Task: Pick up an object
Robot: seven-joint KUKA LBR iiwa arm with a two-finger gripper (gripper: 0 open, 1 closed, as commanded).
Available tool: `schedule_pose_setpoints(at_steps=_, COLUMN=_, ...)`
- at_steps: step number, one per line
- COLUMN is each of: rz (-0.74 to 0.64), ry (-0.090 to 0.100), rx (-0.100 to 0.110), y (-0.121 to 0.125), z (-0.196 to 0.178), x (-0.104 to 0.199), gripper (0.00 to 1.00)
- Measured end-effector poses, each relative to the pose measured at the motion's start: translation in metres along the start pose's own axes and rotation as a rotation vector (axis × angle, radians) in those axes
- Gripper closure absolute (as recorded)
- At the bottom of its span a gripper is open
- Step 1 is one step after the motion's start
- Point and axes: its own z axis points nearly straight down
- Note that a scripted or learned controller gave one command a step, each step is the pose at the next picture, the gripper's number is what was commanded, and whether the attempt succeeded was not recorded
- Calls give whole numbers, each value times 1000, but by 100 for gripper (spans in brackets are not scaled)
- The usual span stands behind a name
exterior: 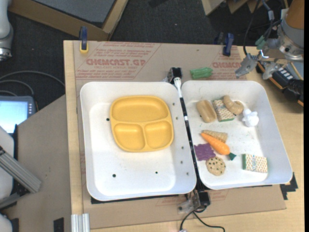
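Jaws (247, 64) above right bin (275, 129) rim; carrot (216, 143) inside

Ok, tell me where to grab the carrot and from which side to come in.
Grip the carrot across its thick orange middle, coming straight down from above. It lies flat and slanted in the right bin, and the purple piece and wedge crowd its sides, so close across the narrow width.

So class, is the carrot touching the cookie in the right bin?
Apart. The camera view shows the carrot lying above the cookie, with a strip of white bin floor between them.
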Motion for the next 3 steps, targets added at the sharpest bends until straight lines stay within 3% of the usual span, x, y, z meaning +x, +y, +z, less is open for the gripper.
schedule_pose_setpoints(at_steps=1, rz=7, ry=1, rx=13, y=-46, z=114, x=-63, gripper=0)
schedule_pose_setpoints(at_steps=2, rz=-5, ry=-3, rx=-8, y=16, z=187, x=-22, gripper=0)
schedule_pose_setpoints(at_steps=3, rz=-4, ry=0, rx=-3, y=14, z=183, x=23, gripper=0)
